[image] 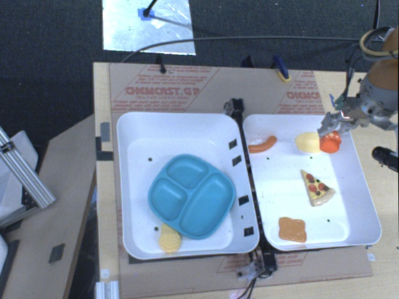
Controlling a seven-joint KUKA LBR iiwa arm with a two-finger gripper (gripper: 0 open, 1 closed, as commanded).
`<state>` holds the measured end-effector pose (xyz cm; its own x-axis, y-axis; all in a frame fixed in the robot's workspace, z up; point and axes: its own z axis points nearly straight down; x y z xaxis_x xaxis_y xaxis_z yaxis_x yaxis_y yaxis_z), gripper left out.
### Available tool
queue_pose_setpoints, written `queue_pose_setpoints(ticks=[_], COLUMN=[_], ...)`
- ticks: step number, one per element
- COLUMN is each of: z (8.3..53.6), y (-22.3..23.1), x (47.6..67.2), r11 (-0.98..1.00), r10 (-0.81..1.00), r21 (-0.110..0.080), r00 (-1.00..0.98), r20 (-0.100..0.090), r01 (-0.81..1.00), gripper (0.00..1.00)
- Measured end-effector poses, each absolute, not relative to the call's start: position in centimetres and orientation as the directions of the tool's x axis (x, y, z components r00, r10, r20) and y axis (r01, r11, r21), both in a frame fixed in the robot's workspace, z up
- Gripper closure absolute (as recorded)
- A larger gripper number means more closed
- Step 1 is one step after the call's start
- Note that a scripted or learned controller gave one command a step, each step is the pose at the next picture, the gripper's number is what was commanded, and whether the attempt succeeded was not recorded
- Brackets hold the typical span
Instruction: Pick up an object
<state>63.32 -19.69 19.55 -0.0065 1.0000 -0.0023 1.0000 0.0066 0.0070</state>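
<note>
Hovering at the upper right of the frame, the gripper (pixel 331 128) is hanging over a small orange toy (pixel 330 142), probably light, stiff and slippery, best pinched across its middle; finger state unclear.

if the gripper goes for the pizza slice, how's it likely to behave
The pizza slice lies flat and thin on the right bin floor, so fingers may struggle to get under it. It looks like a moulded toy, probably stiff and light. Its flat wedge shape suggests it would slide if pushed, not roll.
</note>
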Motion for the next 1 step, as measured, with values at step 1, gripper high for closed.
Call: queue_pose_setpoints(ticks=[1], z=[24.01], y=[-19.96], x=[63.4], r11=[0.007], r10=[1.0], r21=[0.007], r00=[-0.007], r20=[-0.003], r01=[1.0], gripper=[1.0])
